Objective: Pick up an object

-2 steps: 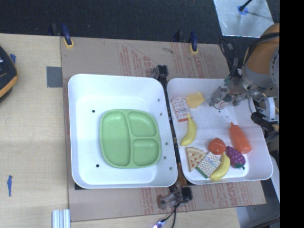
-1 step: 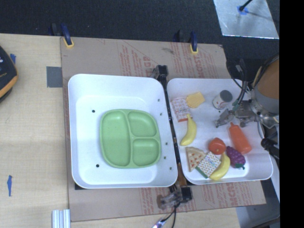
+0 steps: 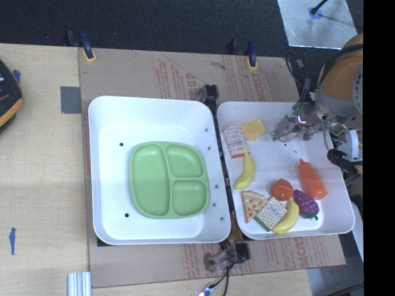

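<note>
White plastic forms both shallow bins, which are seen from above on a cardboard-covered bench. The left bin (image 3: pixel 105 116) carries a green divided plate (image 3: pixel 168 179), set a little toward its right wall. The right bin (image 3: pixel 345 224) carries the toy food.

Along that bin's left wall a small printed card (image 3: pixel 234 140) is seen, with a yellow banana (image 3: pixel 245 171) just below it. A pale yellow cheese piece (image 3: pixel 253 129) lies near the bin's far edge. Toward the near edge, a pizza slice (image 3: pixel 251 203) and a patterned cracker (image 3: pixel 270 213) lie touching, with a second banana (image 3: pixel 287 218) beside them. A red tomato (image 3: pixel 282 189) sits above these, purple grapes (image 3: pixel 306 203) lie to its right, and an orange bottle-shaped piece (image 3: pixel 310 179) lies tilted toward the right wall.

The gripper (image 3: pixel 295 129) is seen low at the bin's far right corner, on the grey arm with its orange band. Whether it is released or clenched cannot be told; no object is seen in it.

By the look of it, the task is not yet done: every object lies in the bin. The cheese piece lies nearest, just left of the gripper; the orange piece lies nearer the front, apart from it.
</note>
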Action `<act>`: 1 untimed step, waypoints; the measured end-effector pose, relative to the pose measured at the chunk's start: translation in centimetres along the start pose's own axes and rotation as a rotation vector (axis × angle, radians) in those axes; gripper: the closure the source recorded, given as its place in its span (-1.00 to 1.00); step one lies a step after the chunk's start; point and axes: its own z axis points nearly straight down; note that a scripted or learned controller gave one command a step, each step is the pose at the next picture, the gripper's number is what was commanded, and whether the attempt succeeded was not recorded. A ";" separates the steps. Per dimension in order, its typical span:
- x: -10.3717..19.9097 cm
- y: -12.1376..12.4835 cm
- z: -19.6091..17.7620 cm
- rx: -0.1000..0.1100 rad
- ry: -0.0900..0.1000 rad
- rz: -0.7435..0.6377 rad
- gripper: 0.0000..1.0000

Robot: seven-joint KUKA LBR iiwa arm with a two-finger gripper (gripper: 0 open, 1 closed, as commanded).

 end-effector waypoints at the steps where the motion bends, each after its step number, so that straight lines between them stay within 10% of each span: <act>1: 0.0 -8.5 0.0 0.001 -0.001 -0.001 -1.00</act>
